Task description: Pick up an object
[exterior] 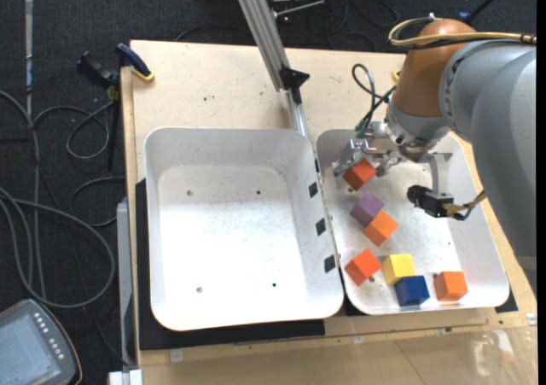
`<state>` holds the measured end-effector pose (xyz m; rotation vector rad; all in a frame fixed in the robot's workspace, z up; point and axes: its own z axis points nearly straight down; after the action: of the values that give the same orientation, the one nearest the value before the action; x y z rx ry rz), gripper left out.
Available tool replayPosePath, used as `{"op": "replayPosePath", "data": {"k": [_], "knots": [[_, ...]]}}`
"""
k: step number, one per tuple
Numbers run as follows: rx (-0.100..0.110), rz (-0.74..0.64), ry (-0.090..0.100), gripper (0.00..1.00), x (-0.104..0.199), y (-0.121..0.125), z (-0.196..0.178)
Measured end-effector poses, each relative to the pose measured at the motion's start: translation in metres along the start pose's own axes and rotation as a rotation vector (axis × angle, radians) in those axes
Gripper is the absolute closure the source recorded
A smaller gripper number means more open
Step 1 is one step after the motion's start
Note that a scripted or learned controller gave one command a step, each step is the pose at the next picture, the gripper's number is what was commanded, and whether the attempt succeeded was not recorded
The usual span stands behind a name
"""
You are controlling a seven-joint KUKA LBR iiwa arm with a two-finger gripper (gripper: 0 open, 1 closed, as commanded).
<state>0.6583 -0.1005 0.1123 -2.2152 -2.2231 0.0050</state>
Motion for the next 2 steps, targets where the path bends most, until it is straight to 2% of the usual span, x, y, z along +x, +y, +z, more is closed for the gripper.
{"op": "replayPosePath", "data": {"k": [1, 2], "knots": [[-0.002, 0.000, -0.001, 0.00, 0.001, 0.000, 0.018], [-0.006, 0.001, -0.001, 1.00, 0.001, 0.001, 0.007]]}}
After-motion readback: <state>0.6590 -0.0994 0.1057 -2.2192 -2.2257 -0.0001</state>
